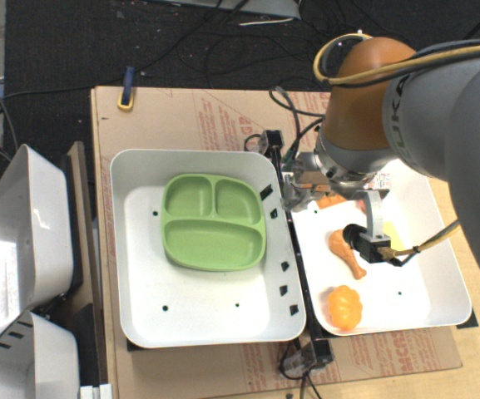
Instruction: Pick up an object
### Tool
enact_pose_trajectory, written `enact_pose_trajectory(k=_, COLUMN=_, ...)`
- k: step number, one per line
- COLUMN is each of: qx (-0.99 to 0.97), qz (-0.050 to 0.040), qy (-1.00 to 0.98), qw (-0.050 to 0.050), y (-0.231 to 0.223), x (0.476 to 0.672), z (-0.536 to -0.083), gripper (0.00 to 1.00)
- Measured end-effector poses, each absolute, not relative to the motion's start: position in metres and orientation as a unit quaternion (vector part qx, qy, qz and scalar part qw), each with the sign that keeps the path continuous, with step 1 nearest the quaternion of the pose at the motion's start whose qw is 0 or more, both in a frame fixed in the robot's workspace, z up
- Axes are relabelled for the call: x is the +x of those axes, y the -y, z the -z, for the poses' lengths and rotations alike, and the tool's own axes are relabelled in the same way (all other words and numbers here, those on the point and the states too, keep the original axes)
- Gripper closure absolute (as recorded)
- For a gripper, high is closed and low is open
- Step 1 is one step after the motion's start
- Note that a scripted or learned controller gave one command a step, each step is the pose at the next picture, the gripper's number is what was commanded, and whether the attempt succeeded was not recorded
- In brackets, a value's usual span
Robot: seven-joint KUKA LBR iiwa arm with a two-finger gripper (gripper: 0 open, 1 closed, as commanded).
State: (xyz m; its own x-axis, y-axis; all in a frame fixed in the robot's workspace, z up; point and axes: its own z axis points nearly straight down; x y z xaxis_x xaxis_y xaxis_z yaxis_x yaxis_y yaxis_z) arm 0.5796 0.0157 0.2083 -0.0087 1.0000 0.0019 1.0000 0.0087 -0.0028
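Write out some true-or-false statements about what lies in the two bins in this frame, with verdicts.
1. The green plate lies in the left bin. True.
2. The round orange object sits on the green plate. False: it lies in the right bin, near that bin's front edge.
3. The arm reaches over the right bin. True.
4. The orange drumstick-shaped toy lies in the left bin. False: it lies in the right bin, just behind the round orange object.
5. The green plate is divided into three compartments. True.
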Motion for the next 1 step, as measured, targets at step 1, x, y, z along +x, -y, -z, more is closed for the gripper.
enact_pose_trajectory(k=1, qx=-0.704, qz=-0.0001, qy=0.710, qw=0.001, y=-0.0696, x=0.5712, z=-0.2043, gripper=1.00)
